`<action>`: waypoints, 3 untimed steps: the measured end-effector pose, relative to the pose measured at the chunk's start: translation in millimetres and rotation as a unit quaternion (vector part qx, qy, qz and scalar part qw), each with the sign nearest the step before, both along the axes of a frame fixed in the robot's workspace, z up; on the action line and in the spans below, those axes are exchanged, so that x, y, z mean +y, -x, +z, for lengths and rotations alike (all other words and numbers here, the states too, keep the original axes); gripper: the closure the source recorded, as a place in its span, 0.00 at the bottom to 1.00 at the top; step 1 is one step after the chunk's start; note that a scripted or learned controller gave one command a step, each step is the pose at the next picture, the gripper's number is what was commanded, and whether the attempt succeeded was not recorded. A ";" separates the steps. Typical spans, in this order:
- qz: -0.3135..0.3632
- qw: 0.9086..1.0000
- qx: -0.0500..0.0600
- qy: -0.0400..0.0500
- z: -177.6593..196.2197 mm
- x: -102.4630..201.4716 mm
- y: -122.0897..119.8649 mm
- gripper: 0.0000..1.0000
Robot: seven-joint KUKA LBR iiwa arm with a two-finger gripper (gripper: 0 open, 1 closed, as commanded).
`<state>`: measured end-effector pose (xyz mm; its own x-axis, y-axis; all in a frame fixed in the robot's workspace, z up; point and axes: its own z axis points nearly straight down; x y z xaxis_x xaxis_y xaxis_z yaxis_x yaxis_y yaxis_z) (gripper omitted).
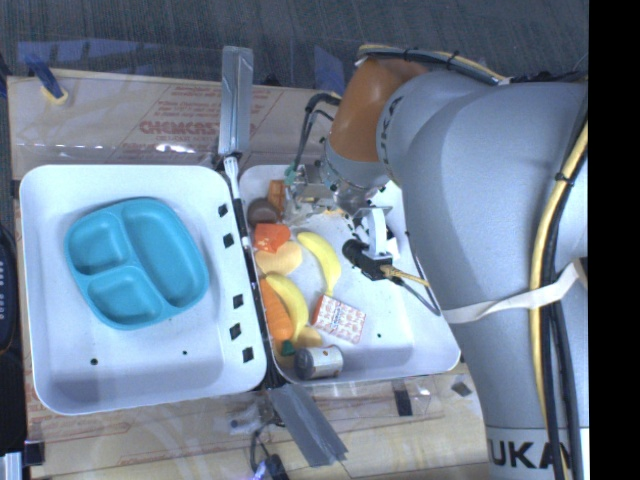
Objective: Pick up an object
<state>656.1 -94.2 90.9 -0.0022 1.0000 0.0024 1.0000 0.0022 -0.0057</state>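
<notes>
You can't see the right bin [425, 340] from twelve to three o'clock; the arm [470, 188] covers it.

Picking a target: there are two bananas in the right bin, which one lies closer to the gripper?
The upper banana, curving beside the orange-red fruit, lies closer to the gripper. The other banana sits lower in the right bin, alongside the carrot, near the can.
</notes>
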 end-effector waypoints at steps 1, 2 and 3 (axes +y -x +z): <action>0.031 1.000 -0.001 0.001 0.3 -19.0 51.9 0.00; 0.100 0.995 -0.005 0.002 76.2 -31.9 -2.5 0.00; 0.099 0.995 -0.003 0.001 73.4 -31.7 -1.3 0.00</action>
